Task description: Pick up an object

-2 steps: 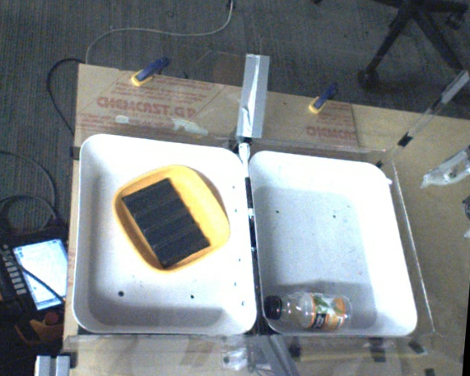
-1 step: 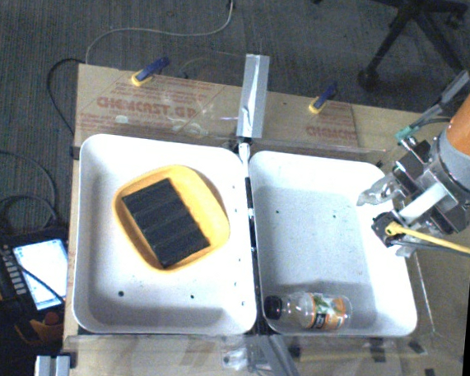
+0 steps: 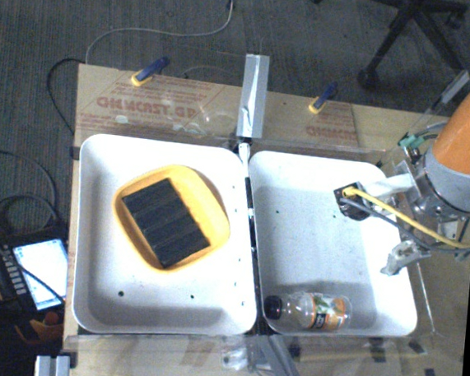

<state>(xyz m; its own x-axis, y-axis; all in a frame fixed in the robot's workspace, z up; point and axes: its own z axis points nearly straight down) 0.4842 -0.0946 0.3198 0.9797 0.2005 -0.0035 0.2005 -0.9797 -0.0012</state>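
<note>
A clear plastic bottle [image 3: 316, 311] with an orange label and a black cap lies on its side against the front wall of the right bin [image 3: 305, 231]. In the left bin [image 3: 97, 294] sits a yellow dish [image 3: 134, 192] with a black ridged pad [image 3: 166, 222] inside it. My gripper [image 3: 398, 258] hangs over the right bin's right edge, above and to the right of the bottle and apart from it. Nothing shows between its fingers.
A metal post [image 3: 253, 94] stands at the back between the two bins. Two blue-and-yellow clamps [image 3: 150, 70] [image 3: 323, 97] hold the bench's back edge. Cables and a lit tablet [image 3: 35, 270] lie on the floor to the left.
</note>
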